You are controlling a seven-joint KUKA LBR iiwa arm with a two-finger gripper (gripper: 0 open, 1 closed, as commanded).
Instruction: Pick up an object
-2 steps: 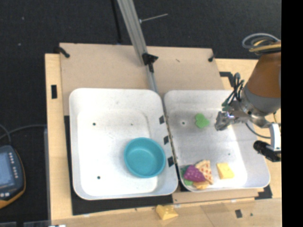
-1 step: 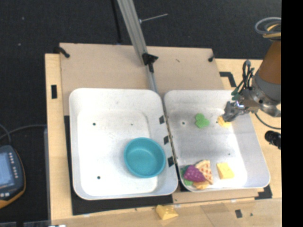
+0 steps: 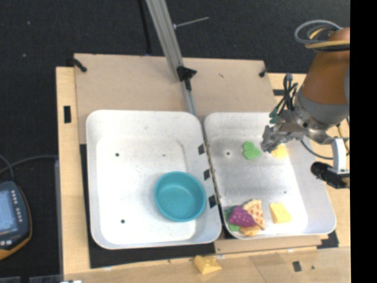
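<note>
desk (image 3: 135, 84): two white bins; left bin (image 3: 103, 134) one blue bowl (image 3: 179, 196); right bin (image 3: 312, 205) one green piece (image 3: 251, 151), several toy foods (image 3: 247, 217). hand (image 3: 272, 143) state unclear.

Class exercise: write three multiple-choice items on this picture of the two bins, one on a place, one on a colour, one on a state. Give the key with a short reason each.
1. Where is the bowl?
A. in the left bin
B. in the right bin
C. on the bench outside the bins

2. What colour is the small piece just left of the gripper?
A. red
B. green
C. black

3. How does the bowl stand?
A. upside down
B. on its side
C. upright, opening up

Key:
1 A, it sits near the front right corner of the left bin.
2 B, it is bright green against the white right bin.
3 C, its hollow inside shows.
</note>
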